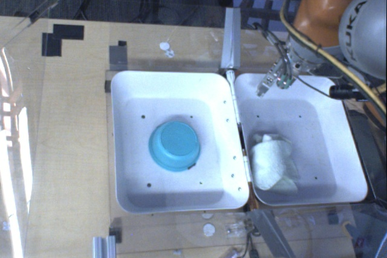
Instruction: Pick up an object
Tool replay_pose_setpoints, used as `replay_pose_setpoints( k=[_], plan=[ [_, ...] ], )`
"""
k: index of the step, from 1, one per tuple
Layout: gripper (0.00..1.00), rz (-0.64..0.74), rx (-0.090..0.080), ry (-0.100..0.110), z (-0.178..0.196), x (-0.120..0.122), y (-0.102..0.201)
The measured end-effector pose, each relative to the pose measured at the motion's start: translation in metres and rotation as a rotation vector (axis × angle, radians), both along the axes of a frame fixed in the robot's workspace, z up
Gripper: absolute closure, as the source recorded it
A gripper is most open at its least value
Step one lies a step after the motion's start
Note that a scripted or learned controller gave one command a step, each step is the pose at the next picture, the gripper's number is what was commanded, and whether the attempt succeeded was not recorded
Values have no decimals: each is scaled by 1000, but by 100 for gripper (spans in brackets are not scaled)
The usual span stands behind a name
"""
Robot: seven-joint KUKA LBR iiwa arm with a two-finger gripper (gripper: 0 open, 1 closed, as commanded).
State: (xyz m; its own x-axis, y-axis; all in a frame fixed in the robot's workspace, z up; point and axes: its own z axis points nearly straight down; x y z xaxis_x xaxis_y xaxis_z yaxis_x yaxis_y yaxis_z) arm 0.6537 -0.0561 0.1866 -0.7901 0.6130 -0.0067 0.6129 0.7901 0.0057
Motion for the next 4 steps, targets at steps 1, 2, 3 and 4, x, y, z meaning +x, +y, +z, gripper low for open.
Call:
replay_pose_setpoints(
  k=[1, 2, 3, 4],
  plan=[
    [100, -160, 1, 3, -66, 4, -33],
    [100, -156, 1, 1, 0, 11, 13],
    [100, -308, 3, 1, 0, 12, 47],
    [100, -575, 4, 2, -1, 16, 103]
  ],
)
